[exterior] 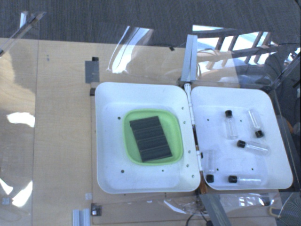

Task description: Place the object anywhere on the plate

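— Where the things now? Green plate [175, 126] in left bin [108, 173], already carrying a dark ribbed block [150, 138]. Clear vials [230, 124] with black caps scattered in right bin [277, 173].

— And the claw? Impossible to tell its state. Better to choose one vial lying apart, grip across the middle, lower gently beside the block

The 5 small clear vials in the right bin [277, 126] are hard to read: their glass bodies nearly vanish against the white floor, so mostly the black caps show, as on the vial [230, 124] at upper left. The vial [208, 166] by the divider is the faintest. Glare streaks blur the counter [56, 126] above the bins. The counter's left side runs off the frame.
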You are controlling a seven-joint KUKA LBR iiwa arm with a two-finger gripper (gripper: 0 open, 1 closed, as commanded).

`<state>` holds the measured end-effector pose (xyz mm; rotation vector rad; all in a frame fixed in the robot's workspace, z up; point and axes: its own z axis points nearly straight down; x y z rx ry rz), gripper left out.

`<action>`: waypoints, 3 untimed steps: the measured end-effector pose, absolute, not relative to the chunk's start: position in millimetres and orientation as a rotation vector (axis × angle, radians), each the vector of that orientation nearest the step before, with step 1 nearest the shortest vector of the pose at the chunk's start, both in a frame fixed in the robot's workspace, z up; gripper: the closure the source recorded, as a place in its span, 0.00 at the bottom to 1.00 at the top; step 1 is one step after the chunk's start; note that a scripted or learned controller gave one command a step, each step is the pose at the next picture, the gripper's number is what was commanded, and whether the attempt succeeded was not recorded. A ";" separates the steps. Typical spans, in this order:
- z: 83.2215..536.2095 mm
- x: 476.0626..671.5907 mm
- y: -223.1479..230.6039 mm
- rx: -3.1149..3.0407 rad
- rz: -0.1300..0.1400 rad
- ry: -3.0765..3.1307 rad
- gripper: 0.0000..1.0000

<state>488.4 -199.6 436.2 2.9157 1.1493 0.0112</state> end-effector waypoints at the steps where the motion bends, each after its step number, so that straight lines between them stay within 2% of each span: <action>1: 436.3 488.4 -201.2 2.987 0.012 0.951 0.00; 2: 435.7 489.3 -181.7 3.052 0.011 0.721 0.00; 3: 436.3 488.4 -205.3 3.091 0.013 0.527 0.00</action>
